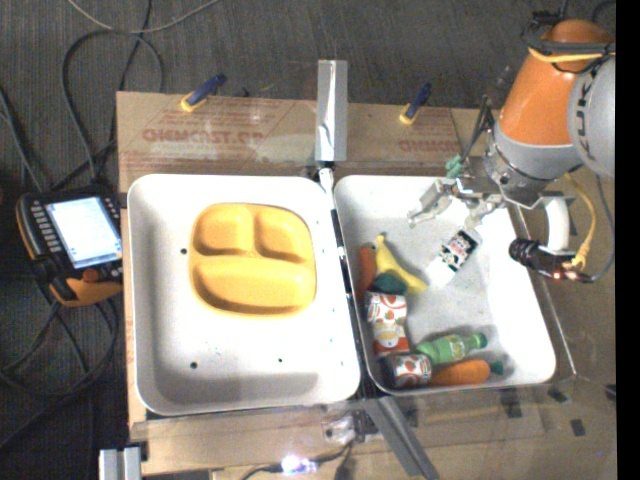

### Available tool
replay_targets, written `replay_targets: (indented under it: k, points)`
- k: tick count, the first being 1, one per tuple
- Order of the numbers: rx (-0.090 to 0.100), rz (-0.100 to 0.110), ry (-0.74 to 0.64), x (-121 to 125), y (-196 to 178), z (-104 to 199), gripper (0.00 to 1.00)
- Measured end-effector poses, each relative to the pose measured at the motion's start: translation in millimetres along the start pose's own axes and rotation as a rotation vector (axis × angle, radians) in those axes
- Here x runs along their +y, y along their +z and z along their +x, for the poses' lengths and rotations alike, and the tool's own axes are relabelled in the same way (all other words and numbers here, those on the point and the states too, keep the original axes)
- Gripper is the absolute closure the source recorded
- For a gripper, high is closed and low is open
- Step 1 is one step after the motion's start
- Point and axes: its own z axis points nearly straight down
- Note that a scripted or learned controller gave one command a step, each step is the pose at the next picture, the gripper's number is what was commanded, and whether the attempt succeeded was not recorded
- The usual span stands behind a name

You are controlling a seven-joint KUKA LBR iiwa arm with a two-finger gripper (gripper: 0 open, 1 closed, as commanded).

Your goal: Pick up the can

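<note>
Two cans (388,320) well below-left of gripper (447,200), toward bin's near wall. Gripper spread open, holding nothing. Best descend onto upright one, clear of banana (397,268).

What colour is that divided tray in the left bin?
The divided plastic tray is yellow-orange, seen clearly in the camera view from above.

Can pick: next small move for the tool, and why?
Probably shift the tool toward the bin's near-left corner. It hangs over the far part of the right bin with nothing between its fingers, while the can lies on its side there, beside the green bottle and a carrot.
</note>
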Motion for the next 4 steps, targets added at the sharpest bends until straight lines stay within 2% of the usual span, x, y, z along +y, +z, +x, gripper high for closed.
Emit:
replay_targets:
  k: [1,2,3,4]
  points:
    - [-0.003,0.0,-0.041,36,39,19,0.0]
    - [-0.001,-0.006,-0.088,-4,129,21,0.0]
    - [-0.003,-0.011,0.029,-87,131,10,0.0]
    - [-0.009,-0.027,0.049,-110,132,24,0.0]
